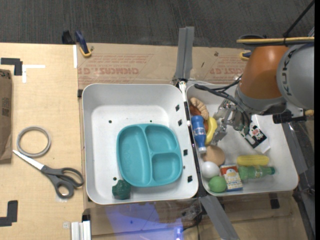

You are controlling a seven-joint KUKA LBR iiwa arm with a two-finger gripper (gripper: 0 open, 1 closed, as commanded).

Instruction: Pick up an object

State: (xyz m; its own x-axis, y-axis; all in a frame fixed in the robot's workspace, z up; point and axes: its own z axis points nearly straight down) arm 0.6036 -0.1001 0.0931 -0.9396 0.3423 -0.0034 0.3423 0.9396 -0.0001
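My gripper [229, 126] hangs over the upper middle of the right bin [285, 181], below the arm's orange band [260, 74]. It is open and I see nothing between its fingers. Just to its left lie a yellow banana [212, 128] and a blue bottle [199, 131]. A tan pastry [198, 105] lies at the bin's top left. Below the gripper sit a brown egg-shaped object [215, 155], a white ball [209, 170], a green ball [217, 184], a red and white carton [231, 177], a green bottle [256, 172] and a yellow object [252, 160].
A white card with black print [256, 134] lies right of the gripper. The left bin [100, 109] holds a teal divided plate [149, 154] and a dark green lump [121, 190]. On the bench at left lie scissors [52, 174] and a tape ring [33, 141].
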